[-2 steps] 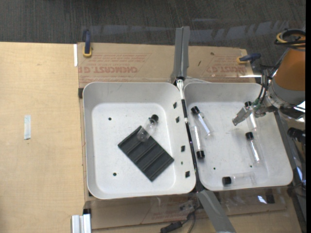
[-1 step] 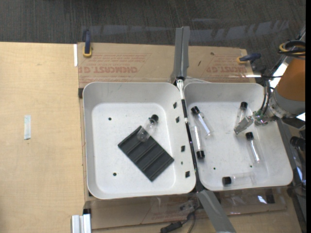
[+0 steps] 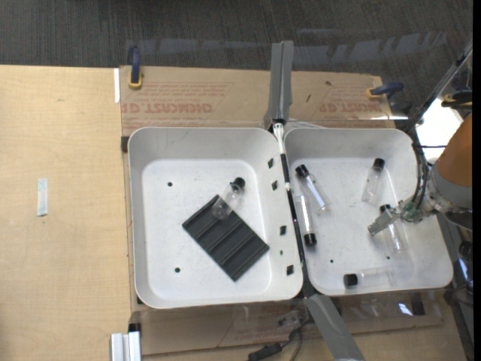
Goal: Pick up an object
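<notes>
My gripper (image 3: 381, 219) is low in the right bin (image 3: 428, 277), near its right side, and its fingers look open with nothing clearly between them. A clear vial (image 3: 394, 238) lies just below and to the right of it, close to or touching it. Other clear vials with black caps lie in this bin: one (image 3: 311, 188) at the upper left, one (image 3: 306, 221) along the left wall, one (image 3: 373, 181) at the upper right and one (image 3: 370, 278) near the front wall. The grey arm with its orange band (image 3: 453, 164) comes in from the right.
The left bin (image 3: 150, 201) holds a dark grey ribbed plate (image 3: 225, 238) lying at a slant, with a clear vial (image 3: 230, 197) resting at its upper corner. Brown cardboard (image 3: 195, 100) lies behind both bins. A wooden benchtop (image 3: 60, 201) spreads to the left.
</notes>
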